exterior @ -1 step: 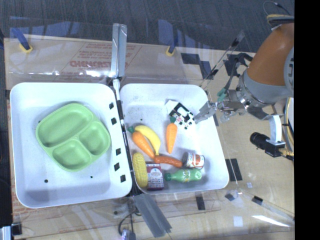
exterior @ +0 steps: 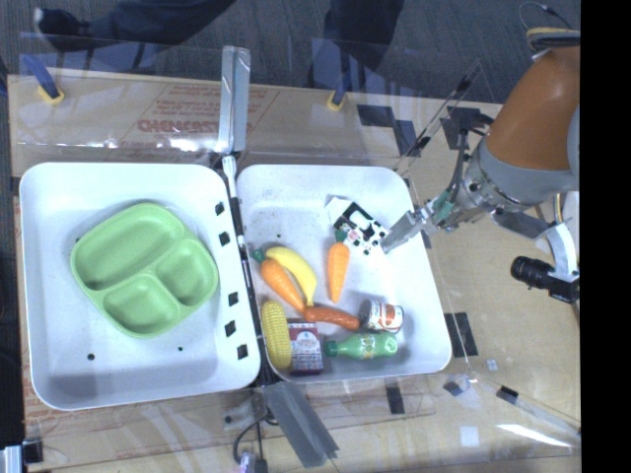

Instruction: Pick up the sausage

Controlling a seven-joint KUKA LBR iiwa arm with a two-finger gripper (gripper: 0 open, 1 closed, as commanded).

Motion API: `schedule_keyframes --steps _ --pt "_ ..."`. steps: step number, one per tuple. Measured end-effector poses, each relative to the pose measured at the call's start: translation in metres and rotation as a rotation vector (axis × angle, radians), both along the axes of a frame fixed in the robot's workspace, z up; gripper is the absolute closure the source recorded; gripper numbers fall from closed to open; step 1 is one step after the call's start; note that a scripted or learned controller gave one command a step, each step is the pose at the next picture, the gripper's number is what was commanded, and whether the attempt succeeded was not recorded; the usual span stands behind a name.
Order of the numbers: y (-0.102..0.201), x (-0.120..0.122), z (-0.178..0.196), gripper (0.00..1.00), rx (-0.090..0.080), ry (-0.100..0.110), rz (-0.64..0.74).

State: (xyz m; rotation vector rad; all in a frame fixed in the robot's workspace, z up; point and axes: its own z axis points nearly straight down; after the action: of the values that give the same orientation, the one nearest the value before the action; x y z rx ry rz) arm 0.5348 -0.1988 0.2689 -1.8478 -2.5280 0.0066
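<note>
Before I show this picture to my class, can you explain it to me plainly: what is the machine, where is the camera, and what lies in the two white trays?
One camera looks down at a slant on a bench. The grey and orange shape at the right is a robot arm; its gripper hangs above the right bin near a black-and-white patterned piece. That bin holds toy food: a banana, two carrots, a reddish sausage, a corn cob, a small can, a green bottle and a dark red packet. The left bin holds a green divided plate. I see nothing held.
</note>
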Motion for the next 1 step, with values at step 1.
schedule_keyframes --steps 1 --pt "0.0169 -0.0266 -0.0399 0.00 -0.004 0.002 -0.393"
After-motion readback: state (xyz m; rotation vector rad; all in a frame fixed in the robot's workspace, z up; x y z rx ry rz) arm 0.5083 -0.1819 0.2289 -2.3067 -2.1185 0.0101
